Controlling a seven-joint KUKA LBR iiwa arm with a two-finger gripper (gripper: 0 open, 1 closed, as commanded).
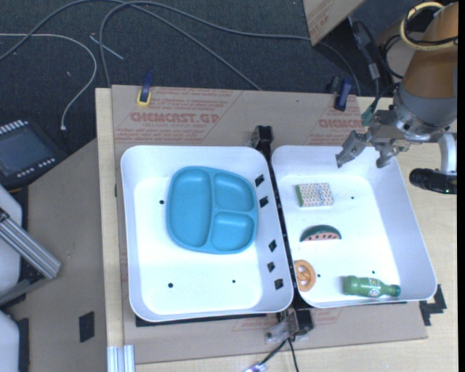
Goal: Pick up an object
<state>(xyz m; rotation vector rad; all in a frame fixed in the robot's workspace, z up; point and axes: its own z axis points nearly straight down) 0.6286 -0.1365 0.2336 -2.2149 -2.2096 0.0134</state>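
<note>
The arm (pixel 429 65) is cut off at the top right corner, so only its orange band and grey wrist show, and the cardboard box (pixel 327 16) at the top edge is cropped too, its print too partial to read. The gripper (pixel 366 152) hangs over the far edge of the right bin (pixel 414 225), its two fingers (pixel 349 151) spread apart with nothing between them. Two white bins sit side by side on the bench, touching along a black clipped seam. The left bin (pixel 145 276) holds one thing, a blue plate (pixel 213 209) with three compartments, lying flat near the middle. The right bin holds four small things: a speckled block (pixel 314 194) near the far side, just below and left of the gripper (its pattern is too fine to make out); a watermelon slice (pixel 320 234) toward the middle; a pretzel (pixel 304 275) against the near left wall, close to the seam; and a green bottle (pixel 370 287) lying on its side along the near wall, cap pointing right. All four lie apart from one another and apart from the gripper. Two blue clamps (pixel 146 87) grip the far edge of the brown board (pixel 218 109) under the bins, whose red lettering is faint. Grey cables (pixel 65 43) loop over the dark floor at upper left, and a dark device (pixel 25 149) is cut by the left edge
</note>
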